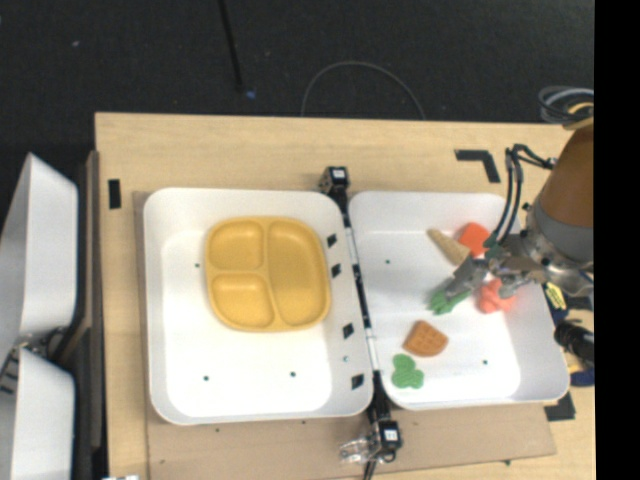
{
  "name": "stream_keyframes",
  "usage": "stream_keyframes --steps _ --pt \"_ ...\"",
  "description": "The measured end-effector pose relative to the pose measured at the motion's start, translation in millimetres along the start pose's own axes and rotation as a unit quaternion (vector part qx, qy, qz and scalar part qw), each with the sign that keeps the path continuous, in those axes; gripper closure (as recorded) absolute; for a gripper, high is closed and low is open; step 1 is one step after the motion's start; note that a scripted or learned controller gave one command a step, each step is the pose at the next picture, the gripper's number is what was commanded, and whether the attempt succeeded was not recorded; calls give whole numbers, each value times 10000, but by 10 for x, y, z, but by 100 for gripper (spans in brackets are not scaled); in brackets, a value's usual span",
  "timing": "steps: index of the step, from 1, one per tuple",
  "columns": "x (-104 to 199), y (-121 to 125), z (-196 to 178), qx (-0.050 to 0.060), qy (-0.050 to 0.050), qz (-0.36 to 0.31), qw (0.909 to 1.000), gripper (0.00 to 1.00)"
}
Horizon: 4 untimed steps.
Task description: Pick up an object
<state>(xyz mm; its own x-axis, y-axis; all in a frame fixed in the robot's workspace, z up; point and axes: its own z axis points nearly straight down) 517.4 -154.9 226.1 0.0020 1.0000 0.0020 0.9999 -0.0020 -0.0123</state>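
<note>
1. From my one overhead camera I see the bench [250, 148], pale wood, bearing the two white bins side by side.
2. The left bin [180, 368] holds a yellow divided plate [268, 272], lying flat a little above the bin's middle, with three compartments.
3. The right bin [400, 228] holds all the loose pieces I could pick from.
4. Towards its upper right lies an orange-red piece [473, 236], and just beside it on the left a tan stick-shaped piece [443, 242], lying at a slant.
5. Lower down, near the bin's middle, sits a brown-orange wedge [425, 340], and below it, close to the bin's left wall, a green clover-shaped piece [406, 372].
6. The arm [566, 193] reaches in from the right edge, and its gripper [457, 288] is low over the right half of this bin, pointing down and left.
7. A small green piece [442, 302] lies right at the gripper's tip, and a red piece [490, 299] lies just beside the claw on its right, partly hidden by it.
8. From this angle I cannot tell whether the claw is open or closed, nor whether it grips the small green piece.
</note>
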Motion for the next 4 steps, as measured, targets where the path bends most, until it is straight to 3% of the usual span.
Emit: stream_keyframes --steps 1,3,4 --pt "5 27 -71 -67 -12 -18 10000 0" --pt "18 133 1007 -39 -11 5 10000 0" --pt "6 134 1267 -52 -16 8 10000 0"
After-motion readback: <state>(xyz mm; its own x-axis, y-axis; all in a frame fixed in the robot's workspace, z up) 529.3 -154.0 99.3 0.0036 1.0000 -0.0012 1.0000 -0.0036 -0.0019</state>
